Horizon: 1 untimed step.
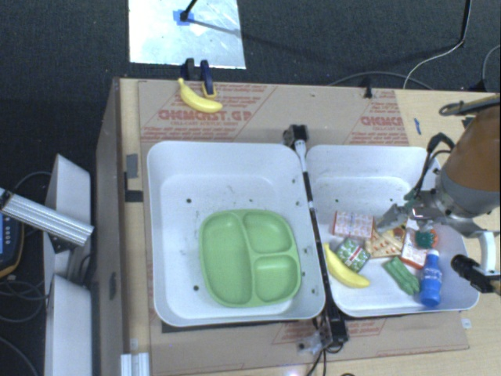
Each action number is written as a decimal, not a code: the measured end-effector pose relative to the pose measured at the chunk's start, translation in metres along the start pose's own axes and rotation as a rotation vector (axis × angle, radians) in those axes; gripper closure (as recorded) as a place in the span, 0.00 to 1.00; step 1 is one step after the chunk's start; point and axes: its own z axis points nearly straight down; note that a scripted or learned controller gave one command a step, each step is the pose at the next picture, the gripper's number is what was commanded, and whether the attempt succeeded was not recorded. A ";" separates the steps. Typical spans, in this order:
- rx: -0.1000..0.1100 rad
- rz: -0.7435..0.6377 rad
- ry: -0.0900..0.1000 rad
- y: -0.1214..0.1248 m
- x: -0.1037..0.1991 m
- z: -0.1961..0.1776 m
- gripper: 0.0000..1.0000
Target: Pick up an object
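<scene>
Toy clutter (381,245) directly beneath the gripper (410,214)

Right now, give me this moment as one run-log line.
arm: over right bin | gripper: above item pile, no item seen held | banana: right bin, front left | green tray: left bin

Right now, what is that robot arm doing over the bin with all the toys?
The arm's end effector hangs over the right bin, just above a pile of small things: a toy banana, a blue bottle, a green piece and some little boxes. It isn't clearly holding anything. The left bin holds a green divided plate.
</scene>
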 end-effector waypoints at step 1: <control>-0.001 -0.009 0.010 -0.029 -0.008 0.035 0.00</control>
